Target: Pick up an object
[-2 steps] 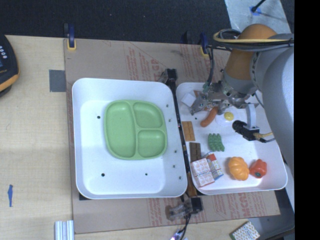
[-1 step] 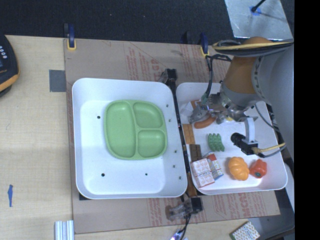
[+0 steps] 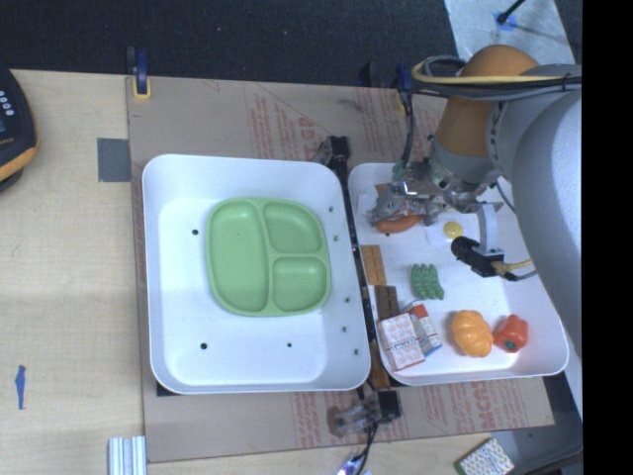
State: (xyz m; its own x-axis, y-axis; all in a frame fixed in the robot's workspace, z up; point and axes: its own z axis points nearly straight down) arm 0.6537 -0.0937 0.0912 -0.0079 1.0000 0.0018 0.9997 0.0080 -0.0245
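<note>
Nearest the camera, along the near wall of the right bin (image 3: pixel 495 364), lie a red-and-white carton (image 3: pixel 407 336), an orange rounded piece (image 3: pixel 472 332) and a red piece (image 3: pixel 510 332). I judge that these sit well apart from my working point and do not affect this approach. Farther in, a small green piece (image 3: pixel 427 281) and, beyond it, a small yellow piece (image 3: pixel 453 231) lie on bare floor. The left bin (image 3: pixel 178 265) bears a green divided plate (image 3: pixel 267 255); by my judgement it is not the source for this pick. At the far left corner of the right bin, my gripper (image 3: pixel 401 204) hangs low and points downward over an orange-red object (image 3: pixel 398 225), which I take as the task's thing. This posture suits a top-down grasp, and the corner position explains why my arm reaches across the bin from the right. The orange-red object is elongated and lies flat, its long side running across the bin, near the wall beside the left bin. Its far side is hidden by my gripper. I cannot tell whether my gripper is released or clenched, nor whether it touches the object.
</note>
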